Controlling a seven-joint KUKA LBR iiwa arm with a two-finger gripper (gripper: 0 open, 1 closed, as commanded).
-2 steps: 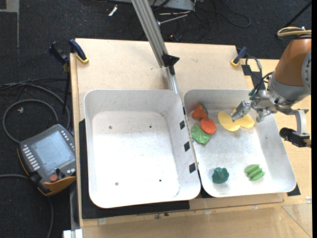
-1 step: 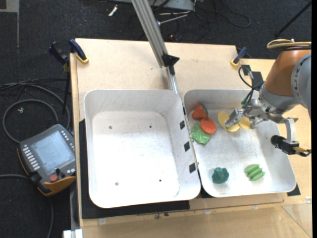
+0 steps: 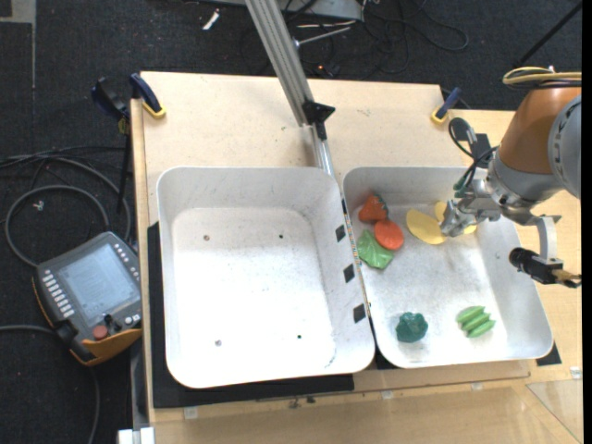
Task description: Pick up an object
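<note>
Two bins: we see them side by side on the tabletop (image 3: 231, 118), and the arm's jaws work in the right bin (image 3: 518, 276).
Jaws (image 3: 453, 226): lowered at the far side of the right bin, right at the edge of the yellow object (image 3: 425, 228); we cannot tell whether they are spread or pressed together.
Yellow object: flat, lying on the bin floor, touching or just beside the jaws on their left side.
Orange pieces: we see one (image 3: 373, 209) near the bin's dividing wall and a rounder one (image 3: 389, 237) just beside it, towards the yellow object.
Light green object (image 3: 375, 252): touching the rounder orange piece, on its near side.
Dark green object (image 3: 412, 326): near the front of the right bin, well apart from the jaws.
Ridged green object (image 3: 475, 321): beside the dark green one, to its right.
Left bin (image 3: 185, 192): white, with dark specks.
Arm (image 3: 541, 146): orange band above the wrist, reaching in from the right.
Pendant (image 3: 88, 289): on the floor, left of the tabletop.
</note>
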